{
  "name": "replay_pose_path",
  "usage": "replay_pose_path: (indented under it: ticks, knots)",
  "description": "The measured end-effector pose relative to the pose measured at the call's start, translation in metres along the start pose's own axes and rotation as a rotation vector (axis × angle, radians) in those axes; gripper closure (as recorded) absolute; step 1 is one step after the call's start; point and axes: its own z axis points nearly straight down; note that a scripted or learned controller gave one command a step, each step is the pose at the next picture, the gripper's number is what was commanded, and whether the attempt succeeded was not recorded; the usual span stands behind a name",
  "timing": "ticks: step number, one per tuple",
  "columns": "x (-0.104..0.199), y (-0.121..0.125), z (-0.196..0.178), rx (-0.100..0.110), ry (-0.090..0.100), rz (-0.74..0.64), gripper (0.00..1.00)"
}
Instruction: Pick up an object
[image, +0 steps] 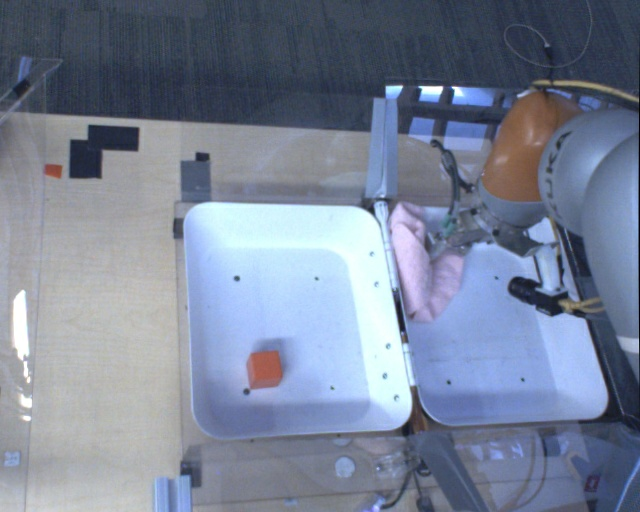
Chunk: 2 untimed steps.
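1. Camera view: two shallow white bins sit side by side on a light wooden bench (100, 330). The left bin (290, 410) and the right bin (520, 390) touch along their inner rims near frame centre.
2. The arm (590, 170) enters from the 3 o'clock side. Its orange band (525, 140) lies at roughly 2 o'clock from the frame centre, above the far part of the right bin.
3. The gripper (448, 232) sits at the far-left corner of the right bin, just beside the shared rim. It is in contact with the upper part of a pink cloth (422, 270). Whether the fingers are apart or together cannot be told; the wrist and the cloth folds obscure them.
4. The pink cloth lies crumpled against the left wall of the right bin, extending from the gripper toward 6 o'clock. Whether it is clamped or only touched cannot be told.
5. An orange block (265, 369) rests on the floor of the left bin, toward the bin's 7 o'clock corner, well apart from the gripper.
6. A black cable connector (535, 293) hangs off the arm over the right bin, at 4 o'clock from the gripper.
7. Black markers (100, 148) and a small orange marker (53, 171) lie on the bench at 10 o'clock from the left bin.
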Motion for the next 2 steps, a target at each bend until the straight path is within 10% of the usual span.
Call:
replay_pose_path:
  ticks: [1, 2]
  knots:
    - [0.000, 0.000, 0.000, 0.000, 0.000, 0.000, 0.00]
    - [0.001, 0.003, -0.013, -0.008, -0.002, -0.003, 1.00]
